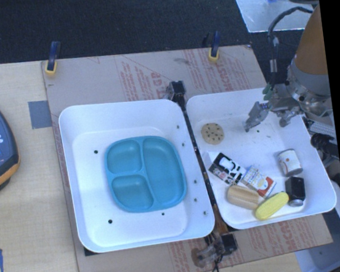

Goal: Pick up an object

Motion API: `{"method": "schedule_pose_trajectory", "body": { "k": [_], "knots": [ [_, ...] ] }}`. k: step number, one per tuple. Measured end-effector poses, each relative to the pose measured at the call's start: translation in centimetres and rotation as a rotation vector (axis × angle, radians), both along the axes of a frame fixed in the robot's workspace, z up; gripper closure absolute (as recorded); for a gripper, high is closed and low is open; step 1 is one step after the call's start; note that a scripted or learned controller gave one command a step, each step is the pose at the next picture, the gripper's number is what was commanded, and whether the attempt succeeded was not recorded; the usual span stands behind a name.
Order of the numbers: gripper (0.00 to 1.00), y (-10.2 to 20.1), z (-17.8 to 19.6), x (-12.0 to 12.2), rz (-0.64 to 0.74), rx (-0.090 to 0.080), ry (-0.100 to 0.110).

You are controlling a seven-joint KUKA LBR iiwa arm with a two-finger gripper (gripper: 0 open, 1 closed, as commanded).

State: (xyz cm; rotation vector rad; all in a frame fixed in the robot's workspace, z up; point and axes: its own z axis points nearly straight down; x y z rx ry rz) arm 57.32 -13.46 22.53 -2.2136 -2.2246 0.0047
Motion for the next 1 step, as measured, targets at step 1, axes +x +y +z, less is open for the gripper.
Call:
{"method": "schedule_pose_trajectory", "body": {
  "k": [1],
  "knots": [
    [0.00, -3.97, -2.41, -3.08, 0.000, -0.002, 0.000]
  ]
}}
